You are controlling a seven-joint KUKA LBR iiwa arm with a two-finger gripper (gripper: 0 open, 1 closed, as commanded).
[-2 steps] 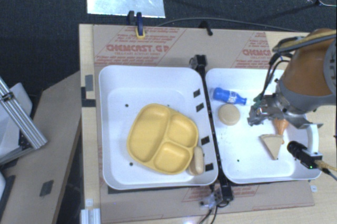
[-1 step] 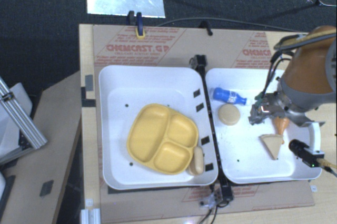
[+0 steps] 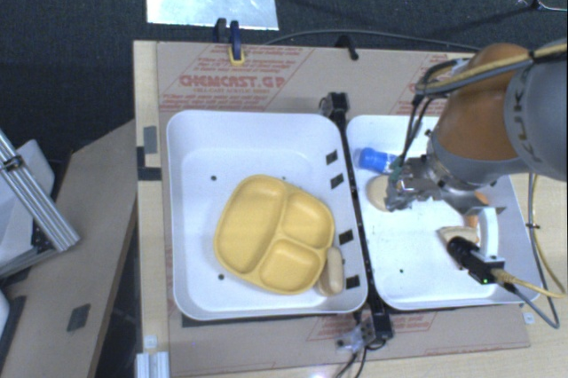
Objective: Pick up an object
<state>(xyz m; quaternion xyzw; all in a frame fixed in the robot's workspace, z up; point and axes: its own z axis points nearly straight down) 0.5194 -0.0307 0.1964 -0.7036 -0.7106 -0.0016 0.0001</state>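
Observation:
My gripper (image 3: 401, 190) hangs low over the upper left part of the right bin (image 3: 417, 283). It is right beside a pale beige rounded object (image 3: 379, 193), which pokes out to its left and is partly hidden by it. A blue object (image 3: 374, 160) lies just above that, near the bin's left wall. In the left bin (image 3: 191, 190) a yellow divided plate (image 3: 273, 232) lies flat, and a small beige oval object (image 3: 333, 271) rests against its lower right edge.
The black divider (image 3: 353, 208) between the two bins runs close to the gripper's left. The grey and orange arm (image 3: 484, 114) covers the right bin's upper right. A small tan object (image 3: 454, 233) lies at that bin's right.

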